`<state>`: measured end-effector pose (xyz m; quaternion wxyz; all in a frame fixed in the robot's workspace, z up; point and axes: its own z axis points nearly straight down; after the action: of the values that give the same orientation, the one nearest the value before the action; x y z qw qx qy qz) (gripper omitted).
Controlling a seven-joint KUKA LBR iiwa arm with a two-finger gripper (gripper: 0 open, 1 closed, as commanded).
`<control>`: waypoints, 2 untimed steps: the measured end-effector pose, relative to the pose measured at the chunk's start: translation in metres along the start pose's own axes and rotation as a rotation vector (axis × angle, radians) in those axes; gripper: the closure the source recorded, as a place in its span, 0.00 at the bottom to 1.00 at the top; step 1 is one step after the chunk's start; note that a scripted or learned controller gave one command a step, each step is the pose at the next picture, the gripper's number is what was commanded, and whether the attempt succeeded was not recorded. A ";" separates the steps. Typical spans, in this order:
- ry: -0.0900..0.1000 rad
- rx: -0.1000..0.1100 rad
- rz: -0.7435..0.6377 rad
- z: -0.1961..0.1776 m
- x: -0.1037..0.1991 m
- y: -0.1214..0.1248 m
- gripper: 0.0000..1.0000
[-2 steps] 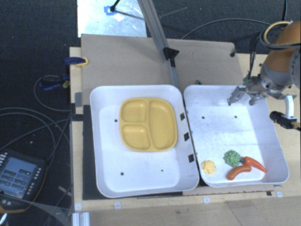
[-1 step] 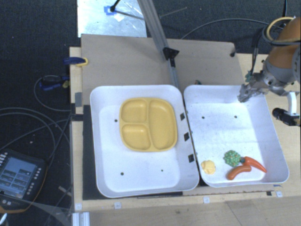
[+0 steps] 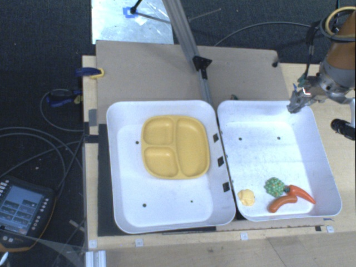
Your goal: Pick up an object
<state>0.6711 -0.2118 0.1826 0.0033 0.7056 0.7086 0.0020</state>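
Observation:
In the right bin (image 3: 261, 149), near its front right corner, lie a green knobbly toy (image 3: 273, 186), an orange carrot-like piece (image 3: 301, 193), an orange-brown sausage shape (image 3: 281, 203) and a small yellow lump (image 3: 246, 197). My gripper (image 3: 297, 102) hangs over the bin's far right corner, well away from these objects. Nothing shows between its fingers.
The left bin (image 3: 125, 204) holds a yellow divided plate (image 3: 175, 147). A grey metal pole (image 3: 183, 32) slants across the back of the bench. Cables and a handheld pendant (image 3: 19, 204) lie on the floor at the left.

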 end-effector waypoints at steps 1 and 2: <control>0.000 -0.001 -0.002 -0.047 0.004 -0.001 1.00; -0.001 -0.001 -0.004 -0.098 0.004 0.001 1.00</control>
<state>0.6718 -0.2075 0.2804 0.0039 0.7043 0.7099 0.0022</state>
